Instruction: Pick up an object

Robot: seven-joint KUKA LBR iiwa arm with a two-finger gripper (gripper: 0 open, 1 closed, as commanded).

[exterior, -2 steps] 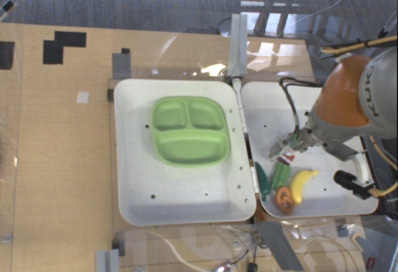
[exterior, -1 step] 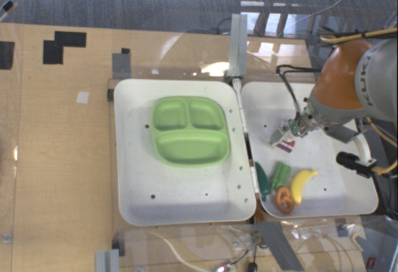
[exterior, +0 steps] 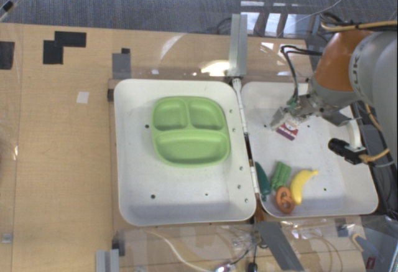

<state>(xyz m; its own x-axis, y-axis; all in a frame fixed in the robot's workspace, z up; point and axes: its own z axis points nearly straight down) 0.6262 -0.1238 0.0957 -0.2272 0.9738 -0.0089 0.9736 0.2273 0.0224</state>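
While the gripper hangs over a small packet in the right bin, I cannot tell its fingers' state. Nearby, the banana lies diagonally, tip toward upper right.

The arm is a thick, rounded tube of pale grey with a smooth, faintly glossy skin; a broad orange band wraps the segment above the wrist, bulging like a collar; below it the wrist narrows into a darker grey metal block with angular edges; the gripper is small and made of silvery and dark parts, its details too fine to make out; a thin black cable loops out beside the orange band and curves toward the wrist; a black, rounded fitting juts from the lower grey housing, with further dark cables trailing alongside it.
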